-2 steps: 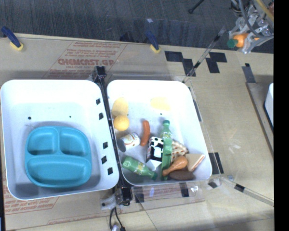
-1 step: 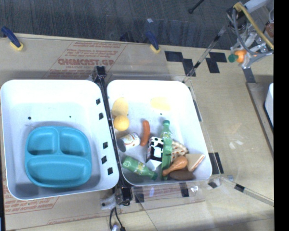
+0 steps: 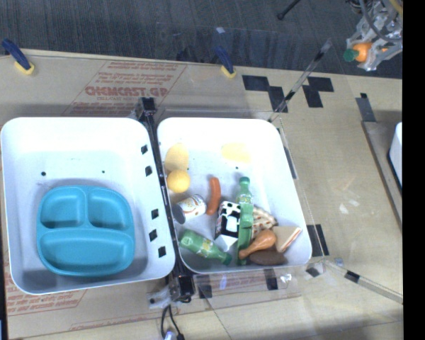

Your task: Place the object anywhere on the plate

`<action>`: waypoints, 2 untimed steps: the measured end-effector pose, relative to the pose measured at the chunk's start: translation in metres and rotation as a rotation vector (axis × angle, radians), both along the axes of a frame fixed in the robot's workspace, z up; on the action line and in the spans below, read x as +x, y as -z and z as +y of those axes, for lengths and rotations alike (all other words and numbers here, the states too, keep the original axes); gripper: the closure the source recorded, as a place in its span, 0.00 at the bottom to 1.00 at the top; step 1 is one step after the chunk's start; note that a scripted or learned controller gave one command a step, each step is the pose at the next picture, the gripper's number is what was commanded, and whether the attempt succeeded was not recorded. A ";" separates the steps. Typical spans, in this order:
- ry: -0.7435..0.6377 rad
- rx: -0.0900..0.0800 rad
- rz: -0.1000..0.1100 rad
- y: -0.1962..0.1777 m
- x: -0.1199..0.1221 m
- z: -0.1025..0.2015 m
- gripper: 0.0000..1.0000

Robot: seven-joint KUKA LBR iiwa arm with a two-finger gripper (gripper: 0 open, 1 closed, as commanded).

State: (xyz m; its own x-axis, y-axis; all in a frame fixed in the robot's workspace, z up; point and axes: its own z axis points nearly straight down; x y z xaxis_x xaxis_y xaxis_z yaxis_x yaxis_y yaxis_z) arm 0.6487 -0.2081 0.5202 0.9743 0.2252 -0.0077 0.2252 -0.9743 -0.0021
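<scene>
The tool [image 3: 372, 44] hangs far off at the surface's back corner; whether it is open, I cannot tell. Nothing picked yet: toy food fills the bin [image 3: 283, 161] below-left of it, the blue plate [image 3: 86, 232] farther left. Next: descend onto one item.

one fixed camera hangs above the bench [image 3: 340, 190], looking down at a slant from its near edge toward the far edge and the dark floor beyond. it sits far enough back to take in both white bins: the left bin [image 3: 28, 147] and the right bin [image 3: 269, 147] fit whole.
</scene>
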 end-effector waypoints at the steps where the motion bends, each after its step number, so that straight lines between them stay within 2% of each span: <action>1: 0.006 0.001 0.000 -0.022 0.001 0.000 1.00; 2: -0.133 0.005 0.003 -0.008 -0.034 -0.003 1.00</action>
